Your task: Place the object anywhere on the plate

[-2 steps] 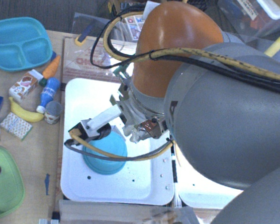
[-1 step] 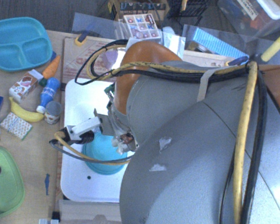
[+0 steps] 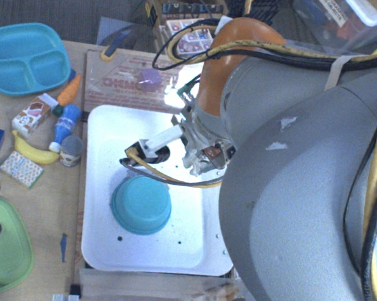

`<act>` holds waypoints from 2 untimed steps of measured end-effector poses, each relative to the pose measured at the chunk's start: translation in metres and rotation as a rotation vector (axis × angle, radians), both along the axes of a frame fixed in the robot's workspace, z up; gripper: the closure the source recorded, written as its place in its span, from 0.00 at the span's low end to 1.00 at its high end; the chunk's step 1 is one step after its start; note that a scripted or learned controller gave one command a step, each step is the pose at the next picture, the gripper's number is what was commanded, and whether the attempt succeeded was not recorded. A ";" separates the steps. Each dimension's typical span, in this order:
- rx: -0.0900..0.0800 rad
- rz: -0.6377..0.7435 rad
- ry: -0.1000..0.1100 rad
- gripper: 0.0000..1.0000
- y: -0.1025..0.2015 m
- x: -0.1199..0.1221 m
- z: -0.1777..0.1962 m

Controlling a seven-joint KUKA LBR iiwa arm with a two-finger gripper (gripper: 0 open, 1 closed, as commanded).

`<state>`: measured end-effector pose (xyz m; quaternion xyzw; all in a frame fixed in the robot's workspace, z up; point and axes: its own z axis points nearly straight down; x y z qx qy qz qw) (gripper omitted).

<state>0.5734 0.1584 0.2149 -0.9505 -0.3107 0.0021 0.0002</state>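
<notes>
- We are noting the blue bowl (image 3: 141,204) sitting in the white bin (image 3: 96,237), just left and nearer of the end effector (image 3: 200,156).
- We are not managing to tell its opening or load.

The middle of the white bin (image 3: 96,237) is taken by 1 blue bowl (image 3: 141,205), its right edge covered by the arm (image 3: 294,180); room is left along the left and front edges.

I see a round teal bowl (image 3: 142,205) sitting level on the floor of the white bin (image 3: 186,252), toward its near-left part and clear of the walls. My sky-blue three-compartment plate (image 3: 26,58) lies flat, face up, well beyond that bin's far-left corner.
</notes>
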 end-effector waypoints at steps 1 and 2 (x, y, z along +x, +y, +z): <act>0.000 -0.143 -0.001 1.00 0.048 -0.085 -0.025; 0.000 -0.145 -0.002 0.00 0.047 -0.084 -0.025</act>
